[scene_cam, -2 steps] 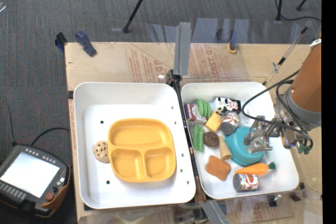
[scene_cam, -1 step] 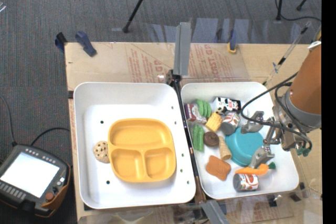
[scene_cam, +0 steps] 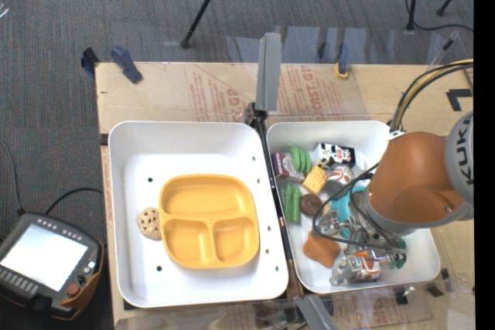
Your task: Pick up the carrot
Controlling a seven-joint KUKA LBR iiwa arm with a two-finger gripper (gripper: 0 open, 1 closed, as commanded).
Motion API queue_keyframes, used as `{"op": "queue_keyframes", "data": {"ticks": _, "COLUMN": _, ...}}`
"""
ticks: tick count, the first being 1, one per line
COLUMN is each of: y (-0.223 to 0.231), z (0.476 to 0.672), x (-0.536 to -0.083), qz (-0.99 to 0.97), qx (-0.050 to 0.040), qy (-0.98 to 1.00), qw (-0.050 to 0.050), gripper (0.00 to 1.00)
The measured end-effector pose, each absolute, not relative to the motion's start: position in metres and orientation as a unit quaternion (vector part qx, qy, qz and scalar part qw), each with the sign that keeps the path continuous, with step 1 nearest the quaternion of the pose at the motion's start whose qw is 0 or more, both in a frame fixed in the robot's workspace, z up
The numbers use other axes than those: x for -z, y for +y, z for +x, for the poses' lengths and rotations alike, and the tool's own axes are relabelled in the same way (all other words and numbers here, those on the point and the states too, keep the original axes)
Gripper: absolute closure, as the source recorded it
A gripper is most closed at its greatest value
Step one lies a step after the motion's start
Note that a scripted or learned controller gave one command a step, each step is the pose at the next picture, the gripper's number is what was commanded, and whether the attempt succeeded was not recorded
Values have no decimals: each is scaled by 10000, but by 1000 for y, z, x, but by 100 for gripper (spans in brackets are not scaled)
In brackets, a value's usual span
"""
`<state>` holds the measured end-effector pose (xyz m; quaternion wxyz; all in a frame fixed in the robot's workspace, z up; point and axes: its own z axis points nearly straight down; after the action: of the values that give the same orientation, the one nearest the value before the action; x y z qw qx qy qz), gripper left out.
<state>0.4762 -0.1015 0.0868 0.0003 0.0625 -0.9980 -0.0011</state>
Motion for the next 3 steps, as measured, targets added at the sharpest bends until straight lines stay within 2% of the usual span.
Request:
{"op": "queue_keyframes", "data": {"ticks": 1, "y": -2, "z": 487, "x": -191, "qz": 490, "qx": 16, "qy": -9988, "qw": -52, "gripper": 0}}
{"op": "queue_keyframes", "data": {"ticks": 2, "y": -60, "z": 516, "x": -187, "qz": -243, "qx": 3, "qy": -9997, "qw": 4, "gripper": 0}}
{"op": "queue_keyframes", "data": {"ticks": 3, "y": -81, "z": 476, "x": -84, "qz": -124, "qx": 11, "qy": -9999, "qw": 40, "gripper": 0}}
